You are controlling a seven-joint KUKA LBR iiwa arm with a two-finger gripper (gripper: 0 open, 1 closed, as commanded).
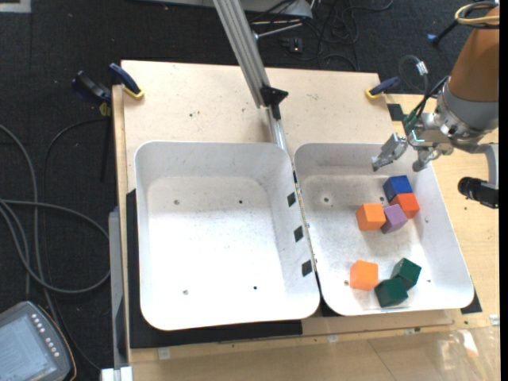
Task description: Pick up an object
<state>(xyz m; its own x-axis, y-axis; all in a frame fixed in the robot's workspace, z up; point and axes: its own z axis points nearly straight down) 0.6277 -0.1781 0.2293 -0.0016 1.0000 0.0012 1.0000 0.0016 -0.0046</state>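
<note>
Green blocks (398, 282) below; hand (403, 155) spread, unladen.

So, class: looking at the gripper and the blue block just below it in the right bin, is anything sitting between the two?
Nothing visible does. The gripper hangs over the right bin's upper edge, and the blue block lies just below it with bare bin floor between. The red-orange block and purple block lie beyond the blue one.

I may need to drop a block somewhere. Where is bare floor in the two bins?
The left bin has bare floor wall to wall. In the right bin, the strip beside the divider is free. Crowded: the blue block, orange blocks and purple block below the gripper, and the green blocks near the front.
</note>
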